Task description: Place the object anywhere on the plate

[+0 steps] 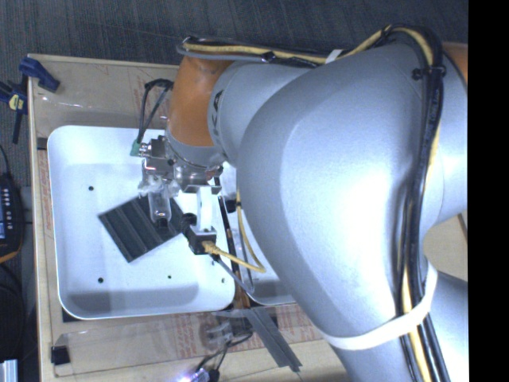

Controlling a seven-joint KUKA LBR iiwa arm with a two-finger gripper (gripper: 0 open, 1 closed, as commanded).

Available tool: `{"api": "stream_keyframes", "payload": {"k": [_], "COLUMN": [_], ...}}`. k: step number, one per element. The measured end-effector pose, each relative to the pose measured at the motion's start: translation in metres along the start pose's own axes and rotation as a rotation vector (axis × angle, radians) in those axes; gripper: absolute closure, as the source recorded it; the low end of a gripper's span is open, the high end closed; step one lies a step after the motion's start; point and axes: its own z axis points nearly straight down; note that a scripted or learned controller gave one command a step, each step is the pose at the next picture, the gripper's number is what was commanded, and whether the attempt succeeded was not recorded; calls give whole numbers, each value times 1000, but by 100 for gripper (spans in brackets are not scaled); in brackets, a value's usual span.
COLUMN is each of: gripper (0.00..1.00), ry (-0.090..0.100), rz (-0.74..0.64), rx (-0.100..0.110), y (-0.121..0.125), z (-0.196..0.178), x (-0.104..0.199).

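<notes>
The big grey arm (342, 189) comes in from 3 o'clock and covers most of the right bin (266, 297), so just a bit of that bin's rim peeks out at about 6 o'clock. The arm's orange band (191, 102) sits near 12 o'clock, above the left bin (87, 293). The gripper (159, 209) hangs low over the middle of the left bin. Its tips are right at the top right edge of a dark, ribbed, flat object (131, 228), which lies tilted on the bin floor toward 9 o'clock from the gripper. I cannot tell if the fingers are pinched together or apart, and I cannot tell if they hold the object or just touch it. Black and yellow cables (235, 253) run down beside the gripper. A blue clamp (36, 72) sits on the wooden bench (87, 86) at 10 o'clock. A metal bracket (254, 337) lies on the bench at 6 o'clock.
</notes>
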Motion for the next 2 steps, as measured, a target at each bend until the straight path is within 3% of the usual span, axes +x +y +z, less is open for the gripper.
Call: {"api": "stream_keyframes", "payload": {"k": [1, 2], "gripper": [0, 0], "ry": [0, -1], "rz": [0, 421], "rx": [0, 5], "y": [0, -81], "z": [0, 65], "x": [0, 35]}}
